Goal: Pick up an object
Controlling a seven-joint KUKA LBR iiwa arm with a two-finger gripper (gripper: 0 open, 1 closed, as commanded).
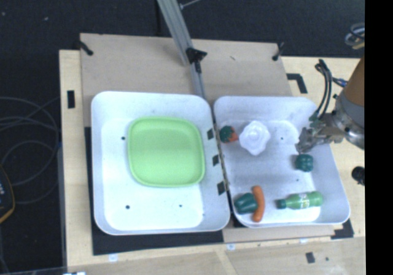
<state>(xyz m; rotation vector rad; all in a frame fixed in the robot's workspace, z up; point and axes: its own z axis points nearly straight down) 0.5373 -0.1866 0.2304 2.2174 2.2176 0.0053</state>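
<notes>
Desk (73,249): pale wood, flat, lying along the bottom of the frame, nearest the lens, and carrying both bins.
Left bin (107,206): shallow white plastic with rounded corners, sitting left of centre and holding the plate.
Right bin (334,206): same white plastic, sitting right of centre and holding every small item.
Green plate (166,151): smooth, squarish, pale green, lying flat in the left bin.
White lump (254,137): glossy, crumpled, resting at the upper middle of the right bin.
Green bottle (301,201): smooth, round-bodied, lying on its side at lower right; I judge it is risking a roll if nudged.
Orange piece (258,203): slim, sausage-shaped, touching a dark green chunk (244,202) at the lower left of the right bin.
Dark green block (303,162): small, blocky, matte, lying just below the hand and looking like the likeliest target.
Hand (307,140): hovering at centre right over the right bin; grip state is impossible to tell.
Risk: coming down off-centre, I judge, would be pushing the block toward the bin wall rather than catching it.
</notes>
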